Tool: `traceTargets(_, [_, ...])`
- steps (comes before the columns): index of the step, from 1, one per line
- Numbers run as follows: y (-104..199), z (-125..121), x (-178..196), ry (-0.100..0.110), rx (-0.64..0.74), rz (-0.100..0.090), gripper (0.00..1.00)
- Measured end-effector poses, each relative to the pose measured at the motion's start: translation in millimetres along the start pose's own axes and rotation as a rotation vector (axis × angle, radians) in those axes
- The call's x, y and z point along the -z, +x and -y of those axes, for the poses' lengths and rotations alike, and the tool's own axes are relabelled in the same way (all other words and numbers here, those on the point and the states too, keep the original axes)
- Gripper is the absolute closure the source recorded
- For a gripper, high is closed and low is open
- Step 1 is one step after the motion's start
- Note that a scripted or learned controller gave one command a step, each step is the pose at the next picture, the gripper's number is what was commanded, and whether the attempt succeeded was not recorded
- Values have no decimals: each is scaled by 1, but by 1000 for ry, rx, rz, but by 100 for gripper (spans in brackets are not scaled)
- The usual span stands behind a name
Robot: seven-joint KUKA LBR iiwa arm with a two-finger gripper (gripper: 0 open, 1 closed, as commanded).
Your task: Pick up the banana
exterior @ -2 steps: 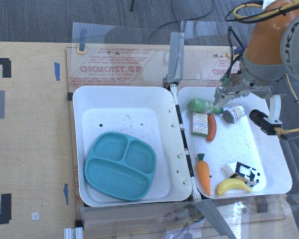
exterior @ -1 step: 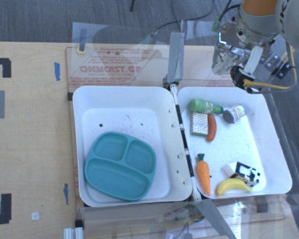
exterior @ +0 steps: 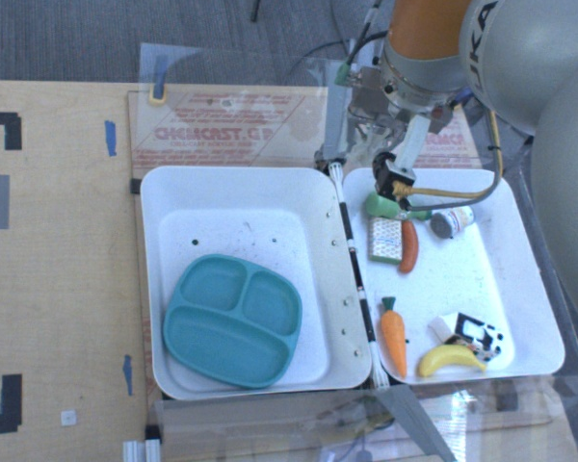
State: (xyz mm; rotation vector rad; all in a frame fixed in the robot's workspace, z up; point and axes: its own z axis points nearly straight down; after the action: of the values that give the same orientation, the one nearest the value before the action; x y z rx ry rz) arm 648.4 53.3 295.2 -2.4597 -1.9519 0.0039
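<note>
The yellow banana (exterior: 450,359) lies in the near right corner of the right bin (exterior: 520,258), curved ends pointing up. It touches a black-and-white toy (exterior: 479,334) just behind it. My gripper (exterior: 352,135) hangs over the far edge of the bins, near the divider between them and well away from the banana. Nothing shows in its grasp.
An orange carrot (exterior: 393,341) lies left of the banana. Farther back in the right bin are a red sausage-like piece (exterior: 408,246), a patterned packet (exterior: 385,239), a green item (exterior: 379,204) and a grey can (exterior: 453,222). A teal divided plate (exterior: 233,320) sits in the left bin (exterior: 173,200).
</note>
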Motion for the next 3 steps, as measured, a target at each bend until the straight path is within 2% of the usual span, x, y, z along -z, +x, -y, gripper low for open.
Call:
traceTargets(1, [80, 4, -57, 1, 48, 0, 100])
traceTargets(2, [131, 30, -104, 0, 124, 0, 100])
traceTargets(3, [171, 21, -174, -2, 147, -1, 100])
